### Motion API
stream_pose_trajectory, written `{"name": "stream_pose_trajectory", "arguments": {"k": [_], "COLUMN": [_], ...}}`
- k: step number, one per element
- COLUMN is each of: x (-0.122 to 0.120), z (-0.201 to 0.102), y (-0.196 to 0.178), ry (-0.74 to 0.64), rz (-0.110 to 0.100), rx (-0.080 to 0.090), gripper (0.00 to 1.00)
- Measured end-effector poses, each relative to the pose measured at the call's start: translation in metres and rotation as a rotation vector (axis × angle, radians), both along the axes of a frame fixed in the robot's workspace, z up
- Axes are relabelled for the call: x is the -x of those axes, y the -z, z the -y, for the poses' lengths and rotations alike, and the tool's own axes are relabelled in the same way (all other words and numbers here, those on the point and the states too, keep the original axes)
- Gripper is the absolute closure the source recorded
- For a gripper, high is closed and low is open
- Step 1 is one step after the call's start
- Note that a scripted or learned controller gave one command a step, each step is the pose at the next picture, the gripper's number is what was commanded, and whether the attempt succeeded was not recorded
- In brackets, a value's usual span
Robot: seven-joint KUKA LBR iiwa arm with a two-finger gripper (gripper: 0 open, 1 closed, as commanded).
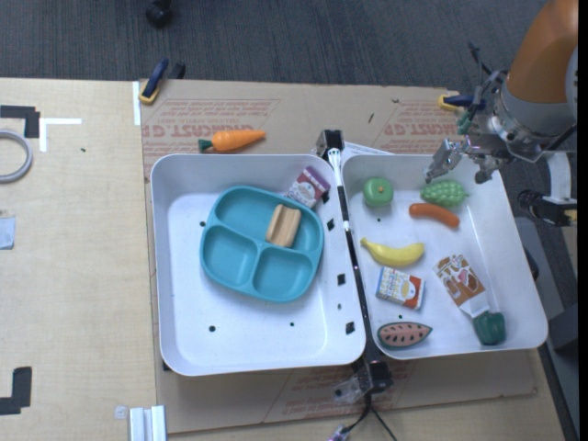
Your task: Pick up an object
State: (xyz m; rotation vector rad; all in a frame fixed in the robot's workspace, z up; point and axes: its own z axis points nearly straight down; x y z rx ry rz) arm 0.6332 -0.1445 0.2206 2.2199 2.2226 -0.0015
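R bin (514,246), near edge first: watermelon slice (404,334) at front, dark green pepper (491,328) in front-R corner. Next back, small juice carton (400,288) lying flat, brown/white snack packet (459,280) beside it toward the R wall. Banana (393,252) mid-bin, just behind the carton. Further back: orange sausage-like piece (434,213), green grape bunch (445,192) touching or nearly touching it, green apple (378,190) near the divider side.

L bin (175,274): teal divided plate (262,243) mid-bin, hot dog bun (283,225) in its top-R compartment. Small printed packet (308,187) at the far-R corner, against the bin wall.

End effector (450,162) hangs over R bin's far edge, just behind/above the grapes, apart from them as far as visible. Fingers look spread, nothing between them. Grey wrist w/ orange band comes in from upper R.

Beyond bins, on cardboard over the counter (64,246): toy carrot (232,140) just behind L bin, blue/yellow clamp (153,80) at the cardboard's far-L corner.
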Motion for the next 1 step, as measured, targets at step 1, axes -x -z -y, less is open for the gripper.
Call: {"name": "stream_pose_trajectory", "arguments": {"k": [1], "x": [0.0159], "z": [0.0094], "y": [0.1283], "ry": [-0.078], "rz": [0.0], "rx": [-0.001], "gripper": [0.0]}}
